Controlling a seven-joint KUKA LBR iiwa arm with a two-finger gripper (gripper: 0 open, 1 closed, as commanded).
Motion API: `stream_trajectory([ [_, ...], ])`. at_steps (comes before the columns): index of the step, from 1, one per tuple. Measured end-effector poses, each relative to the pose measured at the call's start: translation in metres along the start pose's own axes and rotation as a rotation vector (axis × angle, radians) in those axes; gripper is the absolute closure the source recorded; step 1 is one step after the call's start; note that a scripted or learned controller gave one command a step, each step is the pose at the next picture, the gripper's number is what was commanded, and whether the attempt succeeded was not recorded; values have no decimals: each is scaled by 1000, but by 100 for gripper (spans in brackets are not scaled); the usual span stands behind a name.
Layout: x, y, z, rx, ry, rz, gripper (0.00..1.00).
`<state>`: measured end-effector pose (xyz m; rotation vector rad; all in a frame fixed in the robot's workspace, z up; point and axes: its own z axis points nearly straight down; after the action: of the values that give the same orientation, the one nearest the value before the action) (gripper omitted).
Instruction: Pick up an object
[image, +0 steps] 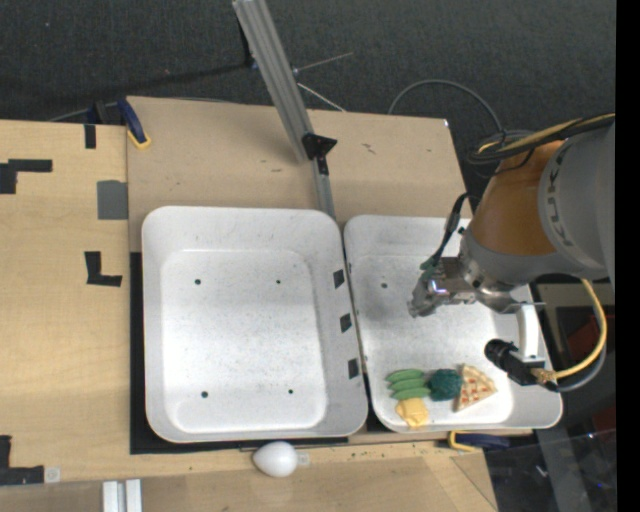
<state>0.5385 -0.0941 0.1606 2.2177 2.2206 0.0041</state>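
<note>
The arm (545, 215) reaches in from the right and carries its pincer (428, 296) over the middle of the right bin (385, 240). Whether the pincer is parted or closed cannot be told from this slant, and nothing is seen in its hold.

The candidate objects lie clustered at the near edge of the right bin: a green pod-like piece (406, 381), a dark green lump (444, 382) just beside it, a yellow piece (412, 410) touching the near side of the green one, and a pizza-slice toy (475, 386) at the right end of the group. They are packed closely, likely because the shallow wall and near corner stop them.

The pincer stands well apart from this cluster, on its far side, over bare bin floor. In my judgement no pick has yet been achieved; the pincer must travel nearward and descend.

The left bin (160, 330) carries no items. A white egg-shaped object (276, 459) rests on the bench (60, 350) just outside the left bin's near rim. A slanted metal bar (285, 85) crosses the far side.
</note>
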Motion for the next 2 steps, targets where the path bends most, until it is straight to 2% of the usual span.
stream_trajectory([
  [1, 1, 11, -57, -1, 0, -1, 100],
  [2, 2, 12, -98, 1, 0, -1, 100],
])
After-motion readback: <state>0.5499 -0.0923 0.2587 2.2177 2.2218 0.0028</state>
